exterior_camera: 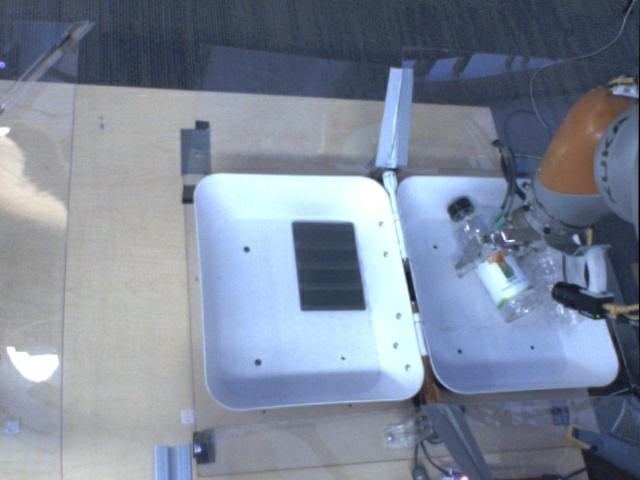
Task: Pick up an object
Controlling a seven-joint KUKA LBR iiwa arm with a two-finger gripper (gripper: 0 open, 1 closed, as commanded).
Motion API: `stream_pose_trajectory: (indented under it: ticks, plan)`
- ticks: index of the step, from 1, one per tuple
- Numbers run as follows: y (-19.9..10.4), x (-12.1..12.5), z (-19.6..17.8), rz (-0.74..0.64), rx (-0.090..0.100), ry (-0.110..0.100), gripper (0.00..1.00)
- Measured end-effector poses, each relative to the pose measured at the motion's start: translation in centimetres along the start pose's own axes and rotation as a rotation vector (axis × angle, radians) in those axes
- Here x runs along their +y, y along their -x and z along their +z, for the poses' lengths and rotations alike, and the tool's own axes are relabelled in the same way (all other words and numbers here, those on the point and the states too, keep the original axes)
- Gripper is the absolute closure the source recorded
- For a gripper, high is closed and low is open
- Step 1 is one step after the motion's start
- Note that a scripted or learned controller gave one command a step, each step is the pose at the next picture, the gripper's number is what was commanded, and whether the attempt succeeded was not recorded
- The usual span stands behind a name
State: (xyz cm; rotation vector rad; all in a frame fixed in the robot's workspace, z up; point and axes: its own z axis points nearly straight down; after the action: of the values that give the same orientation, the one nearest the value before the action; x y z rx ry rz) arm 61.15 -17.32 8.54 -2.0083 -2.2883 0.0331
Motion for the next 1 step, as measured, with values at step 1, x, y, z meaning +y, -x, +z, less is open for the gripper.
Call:
stream_pose_trajectory:
  ticks: [1]
  plan:
    - [-0.28,0.40,-0.59,-0.008,-0.005,0.013,1.00]
